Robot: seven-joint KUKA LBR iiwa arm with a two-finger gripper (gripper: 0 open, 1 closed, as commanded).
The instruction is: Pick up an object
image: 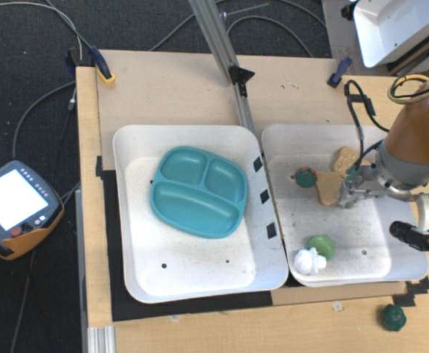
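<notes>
Camera view, from the left, shows us the left bin (137,271) holding a teal divided plate (198,191), lying flat and well apart from any work. Crossing into the right bin (376,271), we see a small green-and-red toy (305,176), then a tan piece (330,187) with a second tan bit (344,159) just above it. Near the bin's front edge lie a white object (309,260) and a green ball (322,245), touching each other.

Our gripper (346,195) sits low beside the tan piece, right at its right-hand edge. Whether it grips anything we cannot tell.

We judge the tan piece the likely target. It looks thin and flat, so we risk sliding over it or pushing it toward the toy instead of catching it. A dark green ball (393,317) lies on the bench outside the bins.
</notes>
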